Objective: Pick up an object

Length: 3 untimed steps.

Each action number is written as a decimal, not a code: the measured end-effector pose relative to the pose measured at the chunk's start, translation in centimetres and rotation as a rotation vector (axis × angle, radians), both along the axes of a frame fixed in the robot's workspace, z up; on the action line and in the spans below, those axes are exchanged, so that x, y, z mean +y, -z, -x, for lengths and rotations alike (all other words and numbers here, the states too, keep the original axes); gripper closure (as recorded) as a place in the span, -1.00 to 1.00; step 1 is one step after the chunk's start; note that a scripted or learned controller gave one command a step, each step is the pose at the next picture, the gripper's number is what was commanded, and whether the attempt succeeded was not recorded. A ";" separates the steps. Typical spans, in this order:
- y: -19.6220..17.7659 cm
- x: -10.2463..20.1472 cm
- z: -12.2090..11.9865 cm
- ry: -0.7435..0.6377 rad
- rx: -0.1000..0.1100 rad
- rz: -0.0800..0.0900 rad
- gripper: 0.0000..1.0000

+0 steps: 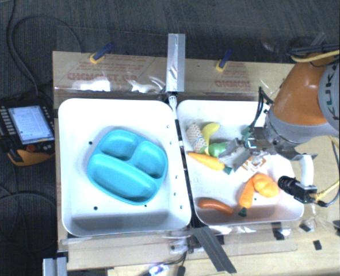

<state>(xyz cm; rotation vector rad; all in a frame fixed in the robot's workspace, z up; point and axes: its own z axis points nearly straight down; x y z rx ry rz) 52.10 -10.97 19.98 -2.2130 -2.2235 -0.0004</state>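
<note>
Inside the left bin (72, 154) lies a blue tray (128, 164); right bin (184, 119) holds toy vegetables; end effector (234, 156) state unclear.

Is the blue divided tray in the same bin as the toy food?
No, the blue tray lies in the left bin; the toy carrot lies in the right bin.

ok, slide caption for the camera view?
Gripper reaching among toy foods in right bin; blue divided tray in left bin.

One fixed camera above the bench (66, 68); it looks down aslant on both bins (72, 211).
</note>
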 end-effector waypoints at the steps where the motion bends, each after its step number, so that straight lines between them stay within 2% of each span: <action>1: 11.0 0.6 -2.1 -0.172 -0.014 0.006 -1.00; 2: 10.0 0.8 -2.2 -0.173 -0.017 0.001 1.00; 3: -0.7 11.0 -3.7 -0.152 -0.001 0.003 1.00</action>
